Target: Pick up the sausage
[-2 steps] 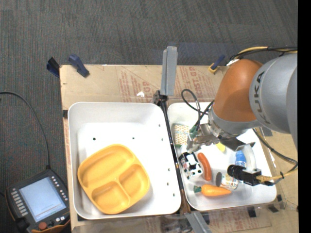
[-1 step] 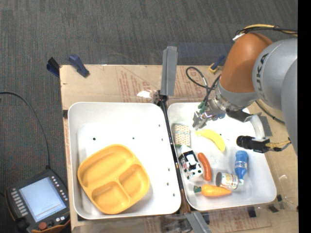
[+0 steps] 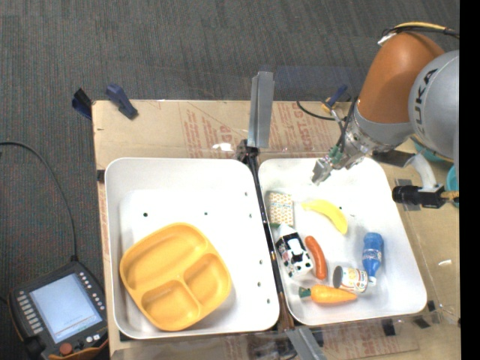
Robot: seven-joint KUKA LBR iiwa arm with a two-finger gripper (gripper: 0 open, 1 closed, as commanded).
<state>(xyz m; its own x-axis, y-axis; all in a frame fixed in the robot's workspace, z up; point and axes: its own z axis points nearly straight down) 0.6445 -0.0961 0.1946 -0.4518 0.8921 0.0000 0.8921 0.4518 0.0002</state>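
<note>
Nearest the camera, at the bottom left, a grey teach pendant (image 3: 58,312) rests beside the tabletop (image 3: 172,130), its cable trailing off to the left. Above it the left bin (image 3: 120,175) holds a yellow divided plate (image 3: 175,274).

In the right bin (image 3: 401,223) lies the sausage (image 3: 316,256), reddish orange, roughly in the bin's middle and running near to far. Touching or just beside it on the left is a black-and-white carton (image 3: 293,253); just beside it on the right stands a small jar (image 3: 351,278); a carrot (image 3: 328,295) lies across its near end. A banana (image 3: 327,214) sits beyond it, a blue bottle (image 3: 372,253) further right, and a patterned packet (image 3: 280,207) towards the bin's left wall.

The claw (image 3: 324,171) hangs over the far edge of the right bin, well apart from the sausage and carrying nothing; whether it is released or clenched I cannot tell from here.

By my judgement the task is at the approach step, with the grasp not yet begun. The next move calls for travel towards the near side of the bin, past the banana, then a descent onto the sausage with the grip set across its short width. Crowding is the hazard: carton, jar and carrot all press close, so a poorly centred descent may strike or catch a neighbour instead.
</note>
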